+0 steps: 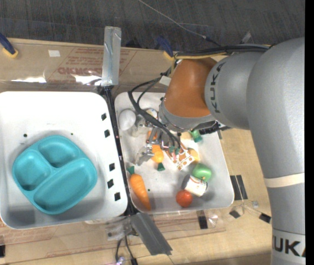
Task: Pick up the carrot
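Note:
The carrot (139,189), orange with a small green top, lies in the right bin (223,173) near its front left corner, pointing towards the front. My gripper (155,149) hangs low over the middle of that bin, a short way behind and to the right of the carrot and apart from it. A small orange piece (158,154) sits right at the gripper's tip. The orange wrist band and grey arm cover the bin's back part.
Beside the gripper lie a green and white toy (201,174), a red tomato (184,198), a patterned orange-white item (183,158) and a white object (127,118). The left bin (13,112) holds a teal divided plate (54,173).

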`<state>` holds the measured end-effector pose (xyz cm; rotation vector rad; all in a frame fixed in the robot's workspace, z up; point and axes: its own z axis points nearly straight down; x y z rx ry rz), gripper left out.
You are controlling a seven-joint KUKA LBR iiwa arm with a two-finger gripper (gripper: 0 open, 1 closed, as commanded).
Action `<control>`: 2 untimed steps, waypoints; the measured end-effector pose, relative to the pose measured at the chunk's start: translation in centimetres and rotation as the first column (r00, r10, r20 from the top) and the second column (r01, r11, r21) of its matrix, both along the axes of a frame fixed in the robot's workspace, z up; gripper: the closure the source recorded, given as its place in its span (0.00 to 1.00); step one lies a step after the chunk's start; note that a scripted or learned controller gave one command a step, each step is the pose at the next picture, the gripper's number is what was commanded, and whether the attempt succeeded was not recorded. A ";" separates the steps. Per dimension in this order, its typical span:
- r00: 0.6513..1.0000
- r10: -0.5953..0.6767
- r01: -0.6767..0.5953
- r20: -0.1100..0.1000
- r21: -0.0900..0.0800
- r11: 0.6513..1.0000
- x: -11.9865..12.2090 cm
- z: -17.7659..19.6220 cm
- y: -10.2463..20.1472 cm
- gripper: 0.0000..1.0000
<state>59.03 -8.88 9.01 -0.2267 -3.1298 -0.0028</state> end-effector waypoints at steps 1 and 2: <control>1.000 0.009 -0.009 0.005 -0.002 1.000 0.2 1.2 0.1 1.00; 0.991 -0.136 0.136 0.016 -0.002 0.991 -0.4 14.0 2.3 1.00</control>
